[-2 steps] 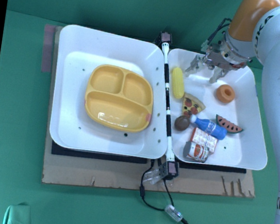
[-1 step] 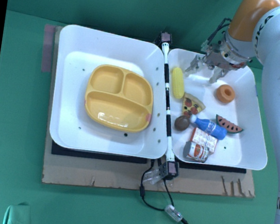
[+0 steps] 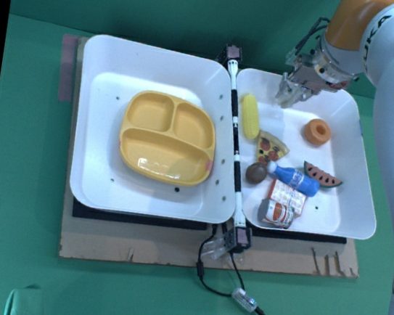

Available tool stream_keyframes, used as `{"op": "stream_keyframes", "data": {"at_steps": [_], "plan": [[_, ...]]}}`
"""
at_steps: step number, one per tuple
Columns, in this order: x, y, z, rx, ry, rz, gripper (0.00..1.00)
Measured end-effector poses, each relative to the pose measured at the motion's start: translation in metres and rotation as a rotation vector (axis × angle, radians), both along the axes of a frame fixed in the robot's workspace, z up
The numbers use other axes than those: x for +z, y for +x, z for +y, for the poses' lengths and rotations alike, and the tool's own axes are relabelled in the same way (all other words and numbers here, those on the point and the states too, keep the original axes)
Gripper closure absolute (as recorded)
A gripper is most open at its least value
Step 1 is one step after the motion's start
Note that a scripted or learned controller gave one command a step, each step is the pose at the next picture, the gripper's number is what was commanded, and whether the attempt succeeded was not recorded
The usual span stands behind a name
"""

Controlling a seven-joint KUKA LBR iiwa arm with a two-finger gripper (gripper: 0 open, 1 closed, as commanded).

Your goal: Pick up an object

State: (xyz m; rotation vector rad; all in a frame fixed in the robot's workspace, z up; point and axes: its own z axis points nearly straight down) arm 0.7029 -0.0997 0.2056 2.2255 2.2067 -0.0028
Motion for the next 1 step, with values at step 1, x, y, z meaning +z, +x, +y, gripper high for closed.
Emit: {"op": "stream_keyframes", "data": {"at_steps": [1], "plan": [[0.0001, -0.0003, -0.0019, -0.001, -0.004, 0.001, 0.0]]}}
